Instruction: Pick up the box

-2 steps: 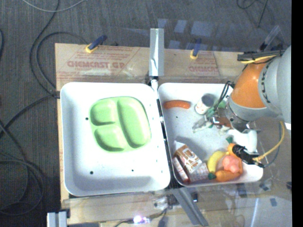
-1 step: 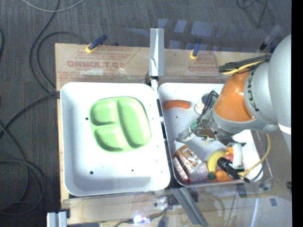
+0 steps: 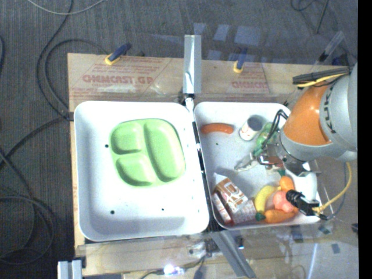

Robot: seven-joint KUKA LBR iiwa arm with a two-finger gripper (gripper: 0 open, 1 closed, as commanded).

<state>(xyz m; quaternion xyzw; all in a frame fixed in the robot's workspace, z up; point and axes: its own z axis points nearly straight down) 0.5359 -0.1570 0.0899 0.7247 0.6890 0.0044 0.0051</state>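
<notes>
1. Where the right bin [image 3: 204, 156] meets its near rim, the box [image 3: 231, 200], brown and white, lies flat against the near-left corner, its left side close to the bin's left wall.
2. Just right of the box: a yellow banana [image 3: 264, 195], then a cluster of orange and pink fruit pieces [image 3: 280, 205] packed against the near rim. Little free room on that side.
3. Bare white floor opens just beyond the box, toward the bin's centre.
4. Gripper [image 3: 246, 163]: hangs over the middle of the right bin, beyond and slightly right of the box, apart from it. Cannot tell whether its fingers are spread or closed; nothing is seen between them.
5. Arm [image 3: 311, 127], grey with orange band, crosses the bin's right rim and covers that side.
6. Far part of the right bin: an orange sausage-shaped piece [image 3: 217, 129] near the left wall, a small round can [image 3: 251, 126] to its right.
7. Left bin [image 3: 87, 173]: a green divided tray [image 3: 147, 150] sits at centre, with bare floor all round it up to the walls.
8. Worktop [image 3: 93, 77]: a brown board showing beyond both bins.
</notes>
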